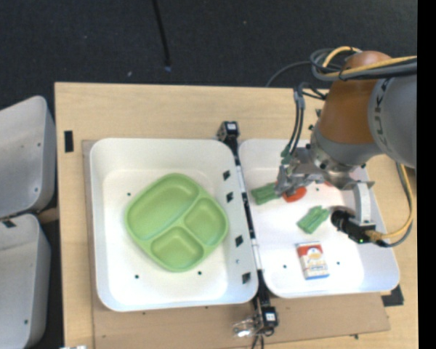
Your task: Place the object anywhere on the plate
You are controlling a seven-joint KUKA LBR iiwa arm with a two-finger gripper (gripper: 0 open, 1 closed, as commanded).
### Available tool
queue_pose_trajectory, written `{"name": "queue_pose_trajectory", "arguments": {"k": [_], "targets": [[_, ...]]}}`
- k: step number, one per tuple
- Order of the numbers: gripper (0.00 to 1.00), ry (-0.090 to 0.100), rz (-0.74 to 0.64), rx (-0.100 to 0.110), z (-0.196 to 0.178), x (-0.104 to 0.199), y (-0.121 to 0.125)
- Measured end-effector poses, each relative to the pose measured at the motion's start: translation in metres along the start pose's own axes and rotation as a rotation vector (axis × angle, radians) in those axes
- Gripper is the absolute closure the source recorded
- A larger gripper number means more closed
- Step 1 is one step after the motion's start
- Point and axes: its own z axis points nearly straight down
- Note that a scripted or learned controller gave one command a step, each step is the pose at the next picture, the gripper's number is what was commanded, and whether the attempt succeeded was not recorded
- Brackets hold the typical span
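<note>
A light green plate (176,222) with three compartments lies in the left bin (105,173). In the right bin (378,267), my gripper (288,183) hangs low near the bin's left side, under the arm's orange band (349,115). A flat green piece (263,193) lies just left of the gripper and touches or sits under it. A small red object (297,192) peeks out just right of the gripper, partly hidden by it. I cannot make out whether either one is held.
A second green block (312,219) lies in the middle of the right bin. A small red and white box (313,259) sits nearer the front. A black cable fitting (346,224) hangs beside the wrist. A divider with black clips (241,217) separates the bins.
</note>
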Motion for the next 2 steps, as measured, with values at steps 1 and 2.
{"name": "queue_pose_trajectory", "arguments": {"k": [1,2], "targets": [[1.00,0.001,-0.002,-0.003,-0.016,0.046,-0.007],[1.00,0.002,-0.002,0.000,-0.032,0.094,-0.025]]}}
